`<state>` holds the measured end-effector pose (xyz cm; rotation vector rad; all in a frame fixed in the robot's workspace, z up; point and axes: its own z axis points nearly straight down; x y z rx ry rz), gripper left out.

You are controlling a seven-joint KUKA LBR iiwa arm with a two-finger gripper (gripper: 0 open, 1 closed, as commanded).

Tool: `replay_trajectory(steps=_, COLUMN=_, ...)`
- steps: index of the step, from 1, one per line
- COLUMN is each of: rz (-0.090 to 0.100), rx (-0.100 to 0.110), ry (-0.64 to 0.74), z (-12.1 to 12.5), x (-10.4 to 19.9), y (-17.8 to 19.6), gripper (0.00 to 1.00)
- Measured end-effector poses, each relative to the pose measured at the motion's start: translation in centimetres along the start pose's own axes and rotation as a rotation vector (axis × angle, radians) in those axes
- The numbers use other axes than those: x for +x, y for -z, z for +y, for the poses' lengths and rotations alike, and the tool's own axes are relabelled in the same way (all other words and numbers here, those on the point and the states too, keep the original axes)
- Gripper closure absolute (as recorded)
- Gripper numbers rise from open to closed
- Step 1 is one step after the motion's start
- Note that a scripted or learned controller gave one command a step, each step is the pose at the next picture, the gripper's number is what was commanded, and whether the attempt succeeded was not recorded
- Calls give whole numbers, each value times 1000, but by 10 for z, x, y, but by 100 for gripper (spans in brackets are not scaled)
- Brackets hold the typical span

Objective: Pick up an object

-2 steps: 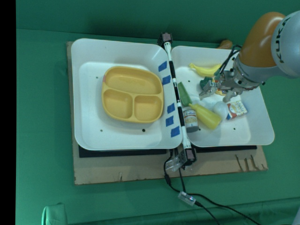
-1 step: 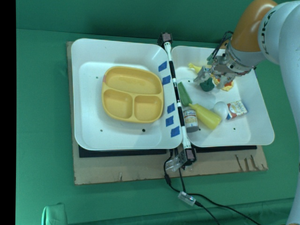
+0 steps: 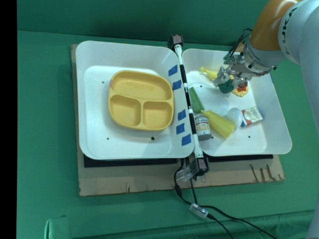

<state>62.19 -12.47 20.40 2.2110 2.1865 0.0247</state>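
While the grey arm reaches in from the right, its gripper hangs low over the back of the right bin, directly above a dark green item that lies beside a red and yellow toy; whether the gripper's two prongs are spread or closed cannot be told from this angle, and nothing can be seen clamped between them. A yellow banana-like piece lies just left of the gripper, near the bin's back wall. Toward the middle of the same bin sit a green pepper-shaped item against the divider, a small can with a pale label, a yellow bottle lying on its side and touching the can, a white egg-like ball and a small red and white carton just beside the ball. The left bin holds a yellow tray with three compartments, lying flat. A striped rod with blue tape tabs runs along the seam between the bins. Both bins rest on cardboard over green cloth, with a cable trailing off the front edge.
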Motion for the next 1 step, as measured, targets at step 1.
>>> replay_trajectory(steps=1, rz=8, rx=20, ry=7, z=29, x=54, y=110, gripper=100)
